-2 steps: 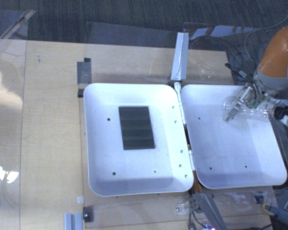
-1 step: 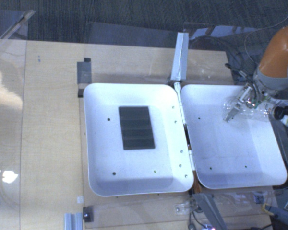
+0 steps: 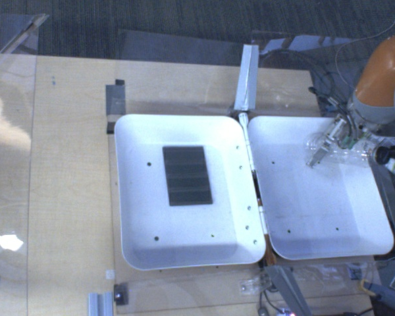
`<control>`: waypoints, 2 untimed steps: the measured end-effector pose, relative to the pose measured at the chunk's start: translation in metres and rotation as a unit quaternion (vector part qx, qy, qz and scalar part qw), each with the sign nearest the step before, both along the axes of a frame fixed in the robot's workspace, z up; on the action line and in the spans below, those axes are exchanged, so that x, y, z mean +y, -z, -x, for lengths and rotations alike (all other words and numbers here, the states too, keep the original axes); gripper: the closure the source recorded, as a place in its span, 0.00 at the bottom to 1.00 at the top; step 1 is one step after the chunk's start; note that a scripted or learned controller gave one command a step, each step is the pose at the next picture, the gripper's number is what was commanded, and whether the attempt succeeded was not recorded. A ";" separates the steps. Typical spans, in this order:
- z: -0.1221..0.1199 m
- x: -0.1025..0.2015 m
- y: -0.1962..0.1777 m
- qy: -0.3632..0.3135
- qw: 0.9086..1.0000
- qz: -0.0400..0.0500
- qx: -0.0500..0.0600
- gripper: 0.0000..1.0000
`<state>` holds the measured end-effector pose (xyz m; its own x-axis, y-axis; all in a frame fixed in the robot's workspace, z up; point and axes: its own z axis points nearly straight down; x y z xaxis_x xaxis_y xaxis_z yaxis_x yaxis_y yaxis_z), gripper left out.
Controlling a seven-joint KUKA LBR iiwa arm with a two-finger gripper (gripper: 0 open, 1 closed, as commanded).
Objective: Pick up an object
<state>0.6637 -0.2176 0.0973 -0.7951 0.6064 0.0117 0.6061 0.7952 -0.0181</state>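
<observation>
A dark grey flat rectangular block (image 3: 187, 175) with ridged bands lies in the middle of the left white bin (image 3: 138, 236). My gripper (image 3: 324, 147) hangs over the far right part of the right white bin (image 3: 316, 229), below the arm's orange band (image 3: 382, 78). It is well to the right of the block, with the bins' shared rim between them. Nothing shows in the gripper.
A grey metal bar (image 3: 245, 78) stands at the back where the two bins meet. A small black bracket (image 3: 116, 99) sits on the wooden bench (image 3: 66, 176) by the left bin's far corner. Cables and fittings (image 3: 283, 291) lie along the front edge.
</observation>
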 end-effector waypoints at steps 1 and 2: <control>0.000 0.000 0.000 0.000 1.000 0.000 0.000 0.00; 0.009 0.013 -0.175 -0.004 1.000 -0.002 -0.018 0.00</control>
<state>0.6542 -0.2051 0.2720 -0.7993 0.6007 -0.0149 0.6007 0.7994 0.0071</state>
